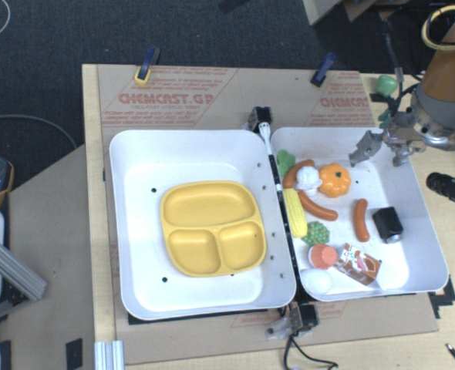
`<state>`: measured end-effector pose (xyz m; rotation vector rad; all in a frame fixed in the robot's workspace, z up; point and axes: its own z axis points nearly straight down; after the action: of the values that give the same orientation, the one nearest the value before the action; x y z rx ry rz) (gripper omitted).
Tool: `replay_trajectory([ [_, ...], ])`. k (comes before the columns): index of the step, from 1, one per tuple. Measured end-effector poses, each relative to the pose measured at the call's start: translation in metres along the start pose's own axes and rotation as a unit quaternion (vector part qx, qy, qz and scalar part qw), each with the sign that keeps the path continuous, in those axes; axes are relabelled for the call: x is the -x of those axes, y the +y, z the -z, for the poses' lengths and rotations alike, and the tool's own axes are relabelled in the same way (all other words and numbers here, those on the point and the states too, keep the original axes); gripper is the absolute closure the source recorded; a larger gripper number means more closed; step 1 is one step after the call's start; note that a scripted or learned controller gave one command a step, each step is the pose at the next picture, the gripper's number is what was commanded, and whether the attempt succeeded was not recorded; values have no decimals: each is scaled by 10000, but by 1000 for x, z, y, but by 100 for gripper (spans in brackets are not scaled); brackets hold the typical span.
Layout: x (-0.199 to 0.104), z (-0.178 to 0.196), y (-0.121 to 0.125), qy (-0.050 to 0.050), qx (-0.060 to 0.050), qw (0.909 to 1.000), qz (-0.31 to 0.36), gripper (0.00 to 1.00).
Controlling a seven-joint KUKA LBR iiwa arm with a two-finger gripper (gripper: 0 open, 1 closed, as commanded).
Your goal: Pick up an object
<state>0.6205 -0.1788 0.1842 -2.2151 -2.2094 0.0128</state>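
So we've got a pile of toy food in the right bin (pixel 424 206), and nothing is picked yet as far as we can see. Closest to the hand (pixel 378 149) is the little orange pumpkin (pixel 335 179), sitting near the bin's upper middle, touching a white round piece (pixel 308 177) on its left. Below those: a corn cob (pixel 294 211) along the left wall, two sausages (pixel 320 207) (pixel 361 219), a green broccoli-ish bit (pixel 318 232), a black block (pixel 387 223), a red and white round thing (pixel 324 257), and a brown wrapper-looking item (pixel 358 264) near the bottom.

The hand hangs over the bin's top right corner, just up and right of the pumpkin. Its fingers look spread apart with nothing between them, though it's small and a bit hard to read. We'd call this the approach step: picking a target and lining up. Next move probably needs it to shift left and down over one item and drop straight in. The black block or the lone sausage sit apart from the rest, so they'd be easier than the crowded left side.

The left bin (pixel 135 206) holds a yellow divided plate (pixel 210 227). Both bins sit on a cardboard sheet (pixel 212 91) clipped to the tabletop, with dark carpet (pixel 96 14) and cables (pixel 27 118) around.
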Motion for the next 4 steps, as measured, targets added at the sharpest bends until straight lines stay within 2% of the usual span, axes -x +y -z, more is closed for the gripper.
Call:
replay_trajectory([
  [1,0,8,3,-15,73,10000,14,0],
  [2,-4,-54,6,-10,51,10000,25,0],
  [3,-6,-79,12,-13,147,9999,32,0],
  [4,-6,-65,16,-18,207,9998,36,100],
])
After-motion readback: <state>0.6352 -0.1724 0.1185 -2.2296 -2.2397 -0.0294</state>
